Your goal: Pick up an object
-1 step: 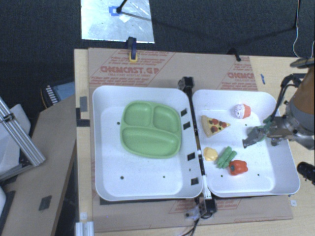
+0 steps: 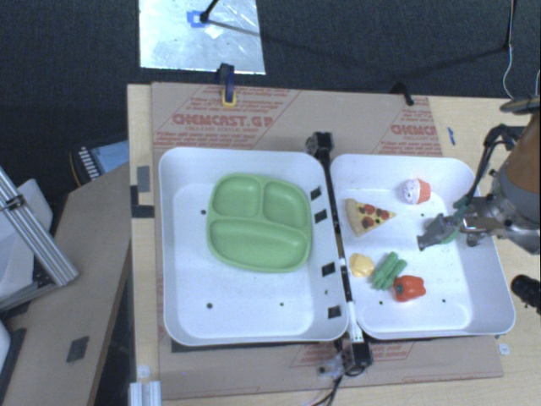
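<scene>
The things on offer all lie in the right bin (image 2: 486,307): a pizza slice (image 2: 368,216) near its left wall, a small white-and-red toy (image 2: 414,191) toward the far side, and nearer the front a yellow piece (image 2: 362,266), green beans (image 2: 388,271) and a red pepper (image 2: 408,288) lying close together, the beans touching or nearly touching both neighbours. None of them is lifted; each rests on the bin floor.

The pincer (image 2: 433,232) hangs over the middle of that bin, between the toy and the pepper cluster, pointing left toward the pizza slice. Nothing shows between its fingers, and whether they stand apart or together I cannot tell (the tip is a grey blur against the white floor). So, by my reading, the pick is not yet made: choosing a target, closing on it and lifting all remain.

The pizza slice and the toy sit by themselves, so either looks the easier grab; the front three crowd each other, and a grasp there could nudge a neighbour.

Further out, the left bin (image 2: 190,311) holds a green divided plate (image 2: 259,222), well apart from the arm. Both bins rest on a cardboard sheet (image 2: 254,117) on the surface.
</scene>
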Motion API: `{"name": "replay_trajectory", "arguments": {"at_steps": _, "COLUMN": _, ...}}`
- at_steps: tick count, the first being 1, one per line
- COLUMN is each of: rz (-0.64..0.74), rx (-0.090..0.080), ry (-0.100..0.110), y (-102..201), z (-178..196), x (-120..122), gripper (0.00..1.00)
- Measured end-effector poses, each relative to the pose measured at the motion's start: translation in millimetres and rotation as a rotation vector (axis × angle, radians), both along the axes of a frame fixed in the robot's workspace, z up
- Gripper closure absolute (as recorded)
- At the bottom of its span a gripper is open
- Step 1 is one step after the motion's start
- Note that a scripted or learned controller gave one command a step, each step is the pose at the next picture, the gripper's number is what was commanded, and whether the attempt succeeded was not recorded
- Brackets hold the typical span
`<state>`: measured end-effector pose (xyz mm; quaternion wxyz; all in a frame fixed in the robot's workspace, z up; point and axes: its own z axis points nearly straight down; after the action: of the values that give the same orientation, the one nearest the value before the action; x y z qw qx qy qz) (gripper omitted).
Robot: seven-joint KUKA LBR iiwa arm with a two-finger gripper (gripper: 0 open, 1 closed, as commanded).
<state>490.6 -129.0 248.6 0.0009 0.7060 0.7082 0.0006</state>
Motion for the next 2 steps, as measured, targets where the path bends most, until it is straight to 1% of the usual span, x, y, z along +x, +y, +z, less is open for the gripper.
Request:
{"name": "replay_trajectory", "arguments": {"at_steps": 1, "rz": -0.002, "rx": 0.001, "ry": 0.004, "y": -3, "z": -42, "x": 2, "gripper": 0.0}}
{"name": "replay_trajectory", "arguments": {"at_steps": 2, "rz": -0.001, "rx": 0.002, "ry": 0.006, "y": 8, "z": -95, "x": 2, "gripper": 0.0}}
